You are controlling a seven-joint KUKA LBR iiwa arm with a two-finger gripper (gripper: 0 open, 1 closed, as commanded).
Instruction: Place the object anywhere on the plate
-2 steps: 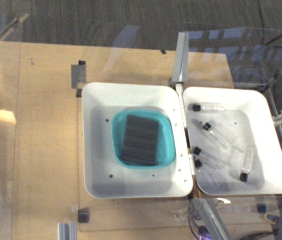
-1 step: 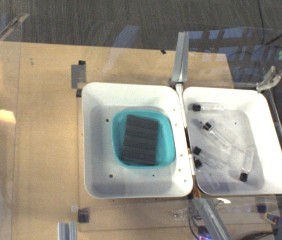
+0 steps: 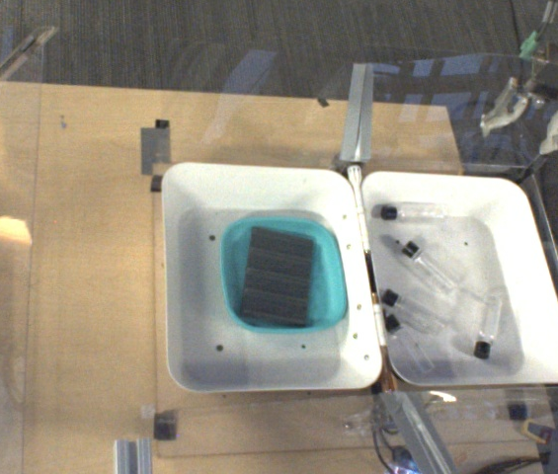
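Camera view: the arm [image 3: 555,97] is at the far right and I cannot tell its grip. The vials [image 3: 437,275] lie down-left of it, and the plate [image 3: 333,265] lies further left.

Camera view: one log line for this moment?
plate: left bin, holds dark ridged block | clear tubes: right bin

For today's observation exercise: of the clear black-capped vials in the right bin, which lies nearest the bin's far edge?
The clear black-capped vial lying crosswise along the right white bin's far wall, cap pointing toward the left bin. The others lie lower down, nearer the camera.
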